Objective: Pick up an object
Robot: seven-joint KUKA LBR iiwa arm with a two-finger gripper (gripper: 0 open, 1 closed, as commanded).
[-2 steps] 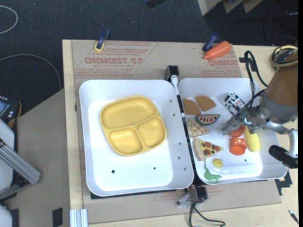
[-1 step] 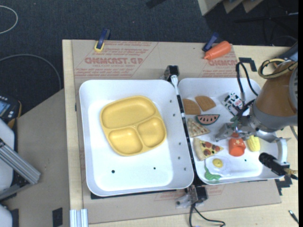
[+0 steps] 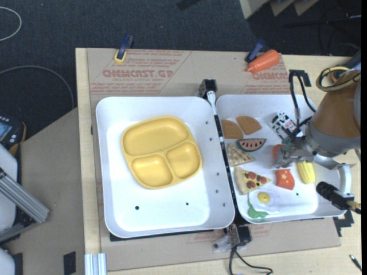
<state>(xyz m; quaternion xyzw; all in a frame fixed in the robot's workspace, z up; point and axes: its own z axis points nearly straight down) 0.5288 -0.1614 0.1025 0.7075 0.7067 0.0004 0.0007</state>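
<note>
The arm reaches in from the right and its gripper (image 3: 285,156) is low inside the right bin (image 3: 261,103), among a scatter of toy food. The gripper sits just beside a red piece (image 3: 285,179) and a yellow corn cob (image 3: 307,172), with a small red bit (image 3: 277,151) at its left edge. Whether it is open or closed I cannot tell, since the dark mechanism hides the tips, and nothing is visibly held.

Judging by this, the step in hand is the descent onto a target, most likely the red piece or the small red bit (they lie nearest). The watermelon slice (image 3: 252,144), pizza slice (image 3: 252,180), fried egg (image 3: 265,199) and 2 brown bread pieces (image 3: 239,126) lie further left, apart from the gripper. The left bin (image 3: 109,171) holds a yellow divided plate (image 3: 161,151) with 3 compartments.

The next move calls for closing squarely on 1 item, then lifting straight up; the neighbours sit so close that a slanted grasp could nudge the corn cob or pinch 2 things at once.
</note>
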